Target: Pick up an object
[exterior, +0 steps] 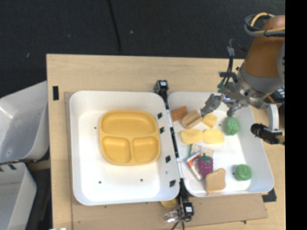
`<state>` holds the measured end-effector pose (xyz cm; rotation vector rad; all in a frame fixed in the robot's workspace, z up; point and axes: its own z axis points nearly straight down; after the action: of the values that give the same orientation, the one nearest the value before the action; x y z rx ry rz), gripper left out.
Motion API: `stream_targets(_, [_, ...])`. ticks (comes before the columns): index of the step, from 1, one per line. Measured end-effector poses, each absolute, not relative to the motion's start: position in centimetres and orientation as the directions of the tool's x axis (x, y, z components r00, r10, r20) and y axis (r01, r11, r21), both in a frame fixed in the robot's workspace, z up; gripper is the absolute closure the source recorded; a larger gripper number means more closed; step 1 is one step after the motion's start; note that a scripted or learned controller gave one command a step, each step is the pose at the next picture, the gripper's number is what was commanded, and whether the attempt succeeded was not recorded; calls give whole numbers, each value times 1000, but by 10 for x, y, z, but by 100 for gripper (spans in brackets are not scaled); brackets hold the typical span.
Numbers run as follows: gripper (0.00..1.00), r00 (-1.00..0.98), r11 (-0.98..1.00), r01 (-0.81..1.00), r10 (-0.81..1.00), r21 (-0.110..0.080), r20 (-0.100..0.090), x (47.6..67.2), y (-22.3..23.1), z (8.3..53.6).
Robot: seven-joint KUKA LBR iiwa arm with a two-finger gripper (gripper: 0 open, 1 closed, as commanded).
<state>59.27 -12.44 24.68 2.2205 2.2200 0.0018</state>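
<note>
Pale wooden table [57,128] carries two white bins; the tool [221,106] hangs spread wide, holding nothing, with a small yellow foam block [209,120] just below its left finger.

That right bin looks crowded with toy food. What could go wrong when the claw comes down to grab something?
The gripper hovers with fingers spread over tightly packed pieces. The yellow pieces touch each other, so it might pinch two or push one aside. The round green piece beside it could roll away if nudged.
</note>
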Motion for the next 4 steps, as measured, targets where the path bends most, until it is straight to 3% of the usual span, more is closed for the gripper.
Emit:
stream_targets(1, [100,-1,1,1000,1000,3,-1,593,-125,257])
stream_targets(2, [100,-12,12,1000,1000,4,1,576,-10,296])
stream_targets(3, [100,-17,17,1000,1000,7,6,538,108,357])
stream_targets(4, [100,-8,8,1000,1000,1,0,540,99,363])
